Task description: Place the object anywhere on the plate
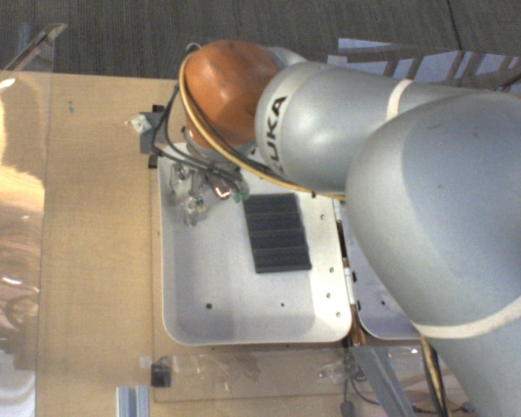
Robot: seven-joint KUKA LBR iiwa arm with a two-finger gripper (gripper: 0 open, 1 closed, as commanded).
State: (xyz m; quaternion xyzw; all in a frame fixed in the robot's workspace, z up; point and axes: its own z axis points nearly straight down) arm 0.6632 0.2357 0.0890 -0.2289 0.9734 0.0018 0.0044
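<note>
- Lying flat on the floor of the bin [243, 311] at the view's left, close to its right wall and toward its far edge, a dark ribbed slab [278, 233] is seen; it is judged to be the plate, set flat so that something can be put down on it.
- No thing is seen resting on the slab, so the task is judged not yet done.
- A small green bit [240, 195] with a reddish glint beside it is seen just off the slab's far-left corner, under the wrist. It may be the object, or a part of the tool; it is too small and blurred for that to be settled.
- The gripper [194, 200] is placed low over the bin's far-left corner, apart from the slab. Whether it is released, clenched or grasping anything cannot be told, as its metal parts are blurred against the white floor.
- Its place there is judged to suit a pick in that corner, not a drop on the slab.
- The orange band [230, 85] and the looped cables [169, 137] hide the bin's far edge.
- The arm [399, 146] covers most of the second bin [378, 315]; one near corner is shown, and its contents cannot be known.
- The bench [95, 233] is cut off at the view's left and near edges.
</note>
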